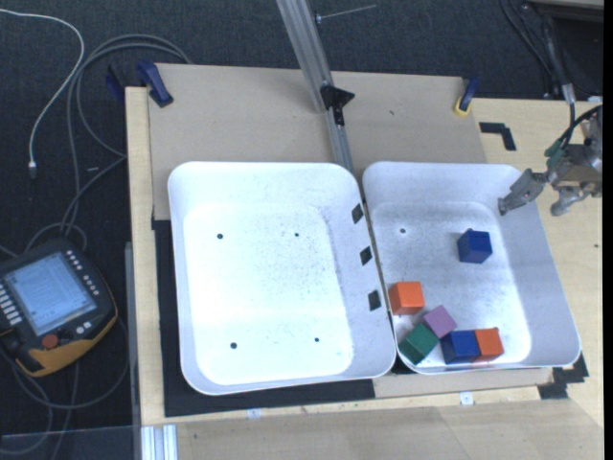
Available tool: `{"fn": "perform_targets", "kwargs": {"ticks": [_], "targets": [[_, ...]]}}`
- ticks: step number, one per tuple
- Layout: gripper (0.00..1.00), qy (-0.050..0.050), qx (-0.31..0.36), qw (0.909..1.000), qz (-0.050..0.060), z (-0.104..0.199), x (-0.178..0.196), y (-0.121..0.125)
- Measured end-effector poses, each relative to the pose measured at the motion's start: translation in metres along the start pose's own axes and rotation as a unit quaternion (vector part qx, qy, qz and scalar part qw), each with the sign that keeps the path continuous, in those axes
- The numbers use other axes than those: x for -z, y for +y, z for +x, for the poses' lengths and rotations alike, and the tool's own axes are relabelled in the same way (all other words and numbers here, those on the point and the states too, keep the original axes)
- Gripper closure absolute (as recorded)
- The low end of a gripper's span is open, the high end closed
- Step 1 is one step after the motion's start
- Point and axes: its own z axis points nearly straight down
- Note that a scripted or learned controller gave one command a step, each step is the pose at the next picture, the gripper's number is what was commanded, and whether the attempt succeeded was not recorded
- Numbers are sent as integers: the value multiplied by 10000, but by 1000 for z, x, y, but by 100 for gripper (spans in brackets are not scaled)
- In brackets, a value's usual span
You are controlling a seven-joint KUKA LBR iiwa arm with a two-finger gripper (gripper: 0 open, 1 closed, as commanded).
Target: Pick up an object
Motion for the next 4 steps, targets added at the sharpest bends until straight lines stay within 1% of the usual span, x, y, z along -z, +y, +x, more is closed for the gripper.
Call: {"fn": "perform_targets", "kwargs": {"ticks": [1,2,3,4], "targets": [[0,10,-4,10000,26,-9,-116,21],[0,16,15,10000,16,42,-157,17],[100,4,2,10000,-20,40,-143,18],[100,20,32,10000,-11,112,-103,4]]}}
